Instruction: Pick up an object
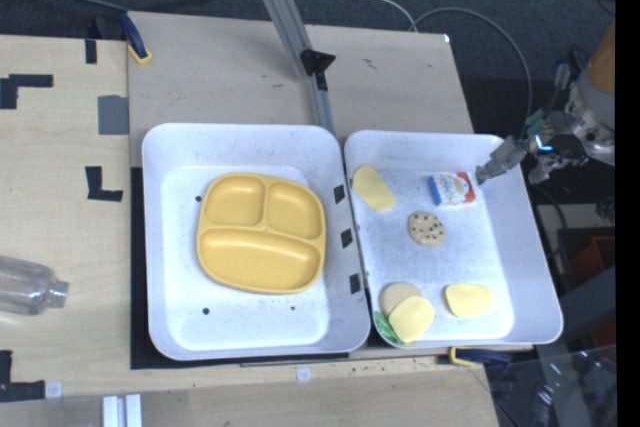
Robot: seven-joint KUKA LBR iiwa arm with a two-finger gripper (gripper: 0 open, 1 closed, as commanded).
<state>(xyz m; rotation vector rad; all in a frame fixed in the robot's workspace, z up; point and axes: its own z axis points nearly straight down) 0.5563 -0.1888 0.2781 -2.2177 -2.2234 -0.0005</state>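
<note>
In the right bin (520, 245) lie a small white, blue and red carton (452, 188), a chocolate-chip cookie (427, 229), and a pale yellow piece (373, 187) near the left wall. At its front sit another yellow piece (468, 299), a tan round item (397, 293) and a yellow lump (413, 317) on something green. My gripper (517, 167) hovers over the bin's right rim, just right of the carton. It is open, with nothing between its fingers.
The left bin (170, 315) holds a yellow divided plate (262, 232). A slanted metal pole (283, 5) runs down to the bins' back edge. A clear plastic bottle (25, 287) lies on the bench at far left. Cables trail behind the right bin.
</note>
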